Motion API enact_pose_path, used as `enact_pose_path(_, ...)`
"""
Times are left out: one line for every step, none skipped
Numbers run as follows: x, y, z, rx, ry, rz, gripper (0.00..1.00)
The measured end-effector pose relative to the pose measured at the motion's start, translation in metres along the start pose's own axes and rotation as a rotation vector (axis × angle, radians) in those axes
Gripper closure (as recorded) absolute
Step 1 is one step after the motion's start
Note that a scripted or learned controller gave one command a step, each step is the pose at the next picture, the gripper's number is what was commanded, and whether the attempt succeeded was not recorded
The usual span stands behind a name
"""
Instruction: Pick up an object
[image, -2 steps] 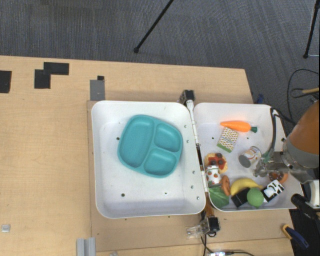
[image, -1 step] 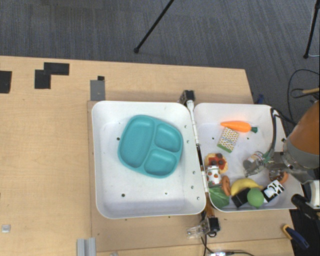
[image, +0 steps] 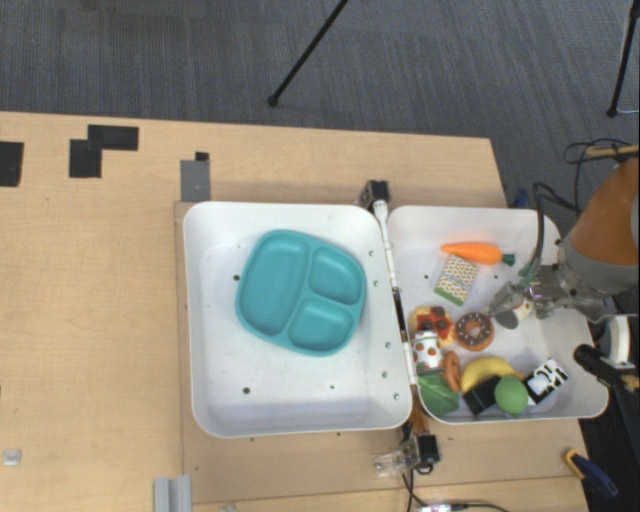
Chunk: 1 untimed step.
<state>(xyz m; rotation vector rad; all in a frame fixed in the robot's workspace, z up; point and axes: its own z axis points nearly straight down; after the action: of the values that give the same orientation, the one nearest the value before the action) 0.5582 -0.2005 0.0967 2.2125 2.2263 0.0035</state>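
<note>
Pale wooden worktop (image: 90, 330) is carrying the right-hand white bin (image: 520, 225), where the tool (image: 507, 303), whose state I cannot tell, is hovering just right of the brown ring-shaped toy doughnut (image: 473, 330).

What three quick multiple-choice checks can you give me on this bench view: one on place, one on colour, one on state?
1. Where does the teal tray lie?
A. left bin
B. right bin
C. on the bench outside the bins

2. What colour is the carrot?
A. purple
B. orange
C. white

3. How does the gripper stand?
A. parked over the left bin
B. lifted clear of the bench
C. reaching into the right bin, near the doughnut

Answers: 1 A, the tray sits inside the left bin. 2 B, it is plainly orange. 3 C, it is above the right bin, beside the doughnut.
</note>
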Motion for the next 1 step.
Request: enact_pose_path(0.0002, 0.0018, -0.0114, -0.005, -0.001, -0.002, 1.00)
